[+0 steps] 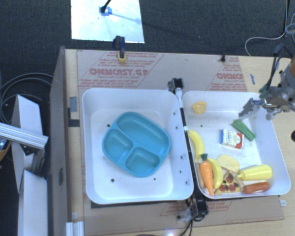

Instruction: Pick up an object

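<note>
Brown bench (137,68) bears two bins; dark carpet (29,28) around.

Camera: one, fixed above the table (137,65), looking down at a slant.
Facing: far table edge at frame top, near edge at the bottom.
Distance: moderate; both the left bin (96,132) and the right bin (270,146) fit whole, with dark floor (24,23) around.
Arm side: the arm (292,82) enters from the frame's right.
</note>
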{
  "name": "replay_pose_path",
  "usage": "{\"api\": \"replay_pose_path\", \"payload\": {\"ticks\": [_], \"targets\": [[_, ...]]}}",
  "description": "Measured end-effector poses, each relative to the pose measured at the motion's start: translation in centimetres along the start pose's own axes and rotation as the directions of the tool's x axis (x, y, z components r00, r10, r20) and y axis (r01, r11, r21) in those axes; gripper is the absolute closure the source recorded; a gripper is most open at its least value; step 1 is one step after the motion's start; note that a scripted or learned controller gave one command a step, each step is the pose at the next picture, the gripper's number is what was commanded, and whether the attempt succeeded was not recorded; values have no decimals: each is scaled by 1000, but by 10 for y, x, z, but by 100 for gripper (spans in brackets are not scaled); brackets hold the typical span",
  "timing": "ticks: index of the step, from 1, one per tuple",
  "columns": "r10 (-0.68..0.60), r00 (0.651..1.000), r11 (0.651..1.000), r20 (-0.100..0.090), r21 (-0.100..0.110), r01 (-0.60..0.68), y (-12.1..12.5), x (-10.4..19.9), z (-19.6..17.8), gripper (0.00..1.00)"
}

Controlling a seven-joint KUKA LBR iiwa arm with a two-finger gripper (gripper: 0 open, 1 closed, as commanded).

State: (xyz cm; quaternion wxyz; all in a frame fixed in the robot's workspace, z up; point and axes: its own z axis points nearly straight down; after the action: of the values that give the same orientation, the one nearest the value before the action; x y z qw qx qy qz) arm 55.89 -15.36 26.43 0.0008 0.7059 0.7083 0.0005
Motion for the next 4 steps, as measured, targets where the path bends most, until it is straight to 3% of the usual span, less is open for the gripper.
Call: {"api": "replay_pose_path", "payload": {"ticks": [1, 2, 3, 4], "targets": [[-7, 1000, 1000, -5, 10, 7, 54, 57, 141, 0], [4, 1000, 1000, 5, -11, -4, 113, -14, 76, 0], [5, 1000, 1000, -2, 9, -5, 48, -23, 149, 0], [4, 1000, 1000, 1, -2, -4, 47, -47, 124, 0]]}}
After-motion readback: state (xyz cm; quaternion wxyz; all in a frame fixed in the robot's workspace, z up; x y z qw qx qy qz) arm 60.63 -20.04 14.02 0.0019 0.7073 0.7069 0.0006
